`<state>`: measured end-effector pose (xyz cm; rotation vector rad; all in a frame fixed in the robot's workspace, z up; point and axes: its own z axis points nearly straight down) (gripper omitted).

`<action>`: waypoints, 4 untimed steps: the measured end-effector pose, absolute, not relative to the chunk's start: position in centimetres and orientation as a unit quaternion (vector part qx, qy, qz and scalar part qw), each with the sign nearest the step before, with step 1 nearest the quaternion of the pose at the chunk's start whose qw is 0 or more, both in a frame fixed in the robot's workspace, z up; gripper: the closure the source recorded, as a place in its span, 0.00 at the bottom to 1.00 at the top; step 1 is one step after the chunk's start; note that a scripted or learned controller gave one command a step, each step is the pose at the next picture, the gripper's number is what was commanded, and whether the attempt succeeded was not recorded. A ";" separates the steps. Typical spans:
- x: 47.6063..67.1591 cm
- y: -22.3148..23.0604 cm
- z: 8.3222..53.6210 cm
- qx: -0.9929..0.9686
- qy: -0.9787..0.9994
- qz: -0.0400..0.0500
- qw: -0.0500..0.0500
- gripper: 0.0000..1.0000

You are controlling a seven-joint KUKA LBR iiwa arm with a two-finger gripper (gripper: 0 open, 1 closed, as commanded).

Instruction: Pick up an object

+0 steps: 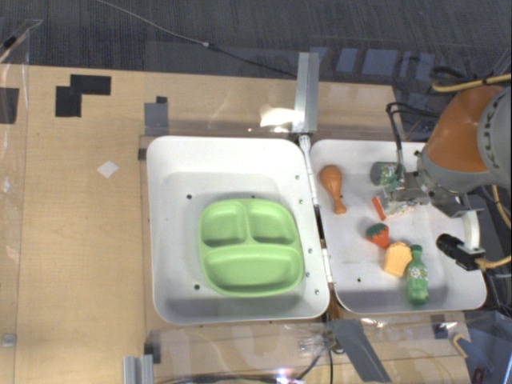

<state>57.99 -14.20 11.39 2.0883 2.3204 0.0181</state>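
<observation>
While the arm (468, 138) hangs over the right bin (352, 282), whether its fingers are released or clenched cannot be told. A green divided plate (250, 245) lies in the left bin (172, 214).

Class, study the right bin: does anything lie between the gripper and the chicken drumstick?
Nothing visible does. The gripper sits over the right bin; bare white floor separates it from the drumstick. The small orange stick lies lower, off that line.

Glossy green plastic tray (251, 245), pale wooden bench (72, 214)
</observation>
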 end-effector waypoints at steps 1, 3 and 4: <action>58.0 -14.2 11.4 0.669 0.743 0.006 0.010 0.00; 53.1 -13.5 10.4 0.625 0.780 0.008 0.009 1.00; 53.6 -6.6 21.6 0.725 0.689 0.001 0.001 1.00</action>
